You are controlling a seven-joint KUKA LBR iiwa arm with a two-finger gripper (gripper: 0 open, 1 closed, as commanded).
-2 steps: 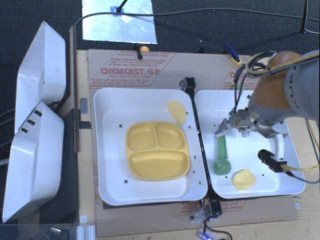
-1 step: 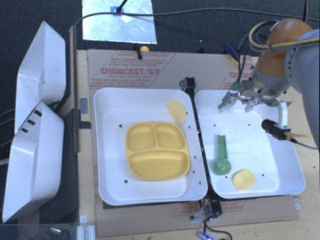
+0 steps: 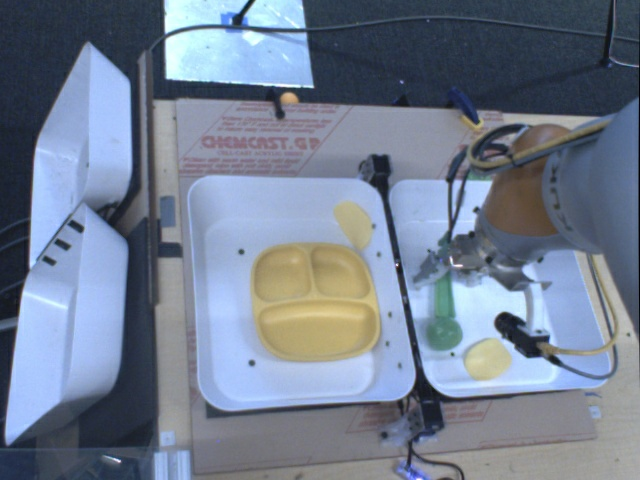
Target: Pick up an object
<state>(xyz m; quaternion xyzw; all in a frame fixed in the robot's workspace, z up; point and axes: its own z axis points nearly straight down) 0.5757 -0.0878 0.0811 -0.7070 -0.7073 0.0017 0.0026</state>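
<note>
Yellow plastic marks the left bin (image 3: pixel 300 378): a three-compartment tray (image 3: pixel 315 301) lies flat near its middle, one long section toward the near edge and two smaller ones behind. A pale yellow oval piece (image 3: pixel 353 223) rests against the bin's right wall toward the far corner, apart from the tray.

In the right bin (image 3: pixel 590 368) the grey arm (image 3: pixel 590 183) with its orange band (image 3: pixel 520 193) comes in from the right and bends down over the bin floor. The pincer (image 3: pixel 447 265) sits low at the bin's left side, right at the upper end of a green spoon-like utensil (image 3: pixel 443 313). The utensil lies roughly along the bin's depth, its rounded head toward the near edge and its handle running up under the metal fingers. The handle's top appears to sit between the fingers, which look narrow around it, though the wrist hardware crowds that spot and the contact itself is hard to make out. I cannot tell whether the utensil is lifted off the floor or resting on it.

Just right of the utensil's head, a pale yellow rounded piece (image 3: pixel 487 359) lies on the bin floor near the front wall. A black connector (image 3: pixel 520 335) with a yellow cable hangs from the wrist above it.

Both bins stand side by side on the cardboard-covered table (image 3: pixel 270 133).
</note>
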